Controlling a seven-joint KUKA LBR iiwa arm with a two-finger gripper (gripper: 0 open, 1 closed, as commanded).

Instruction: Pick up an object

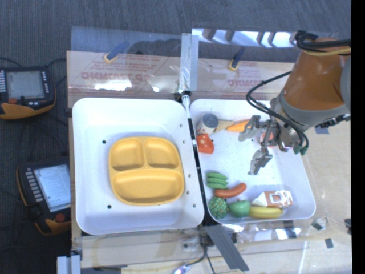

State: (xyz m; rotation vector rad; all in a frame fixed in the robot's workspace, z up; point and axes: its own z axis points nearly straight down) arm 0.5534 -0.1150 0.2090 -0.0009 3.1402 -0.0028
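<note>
1. Arm (319,79): cut off by the frame's upper right edge.
2. Carrot (236,126): its right end is hidden behind the gripper (256,147).
3. Carton (274,198), lower right: print too small to read.
4. Left-edge pendant (25,90): partly cropped.

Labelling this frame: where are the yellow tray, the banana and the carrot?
yellow tray (147,170), camera view, centre divider.
banana (266,212), camera view, middle of the peel.
carrot (237,126), camera view, orange body.

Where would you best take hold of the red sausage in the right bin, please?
Probably across the middle of the red sausage, coming straight down. It lies flat and long, slightly tilted, so its narrow width suits the claw; the green peas sit close at its left end.
</note>
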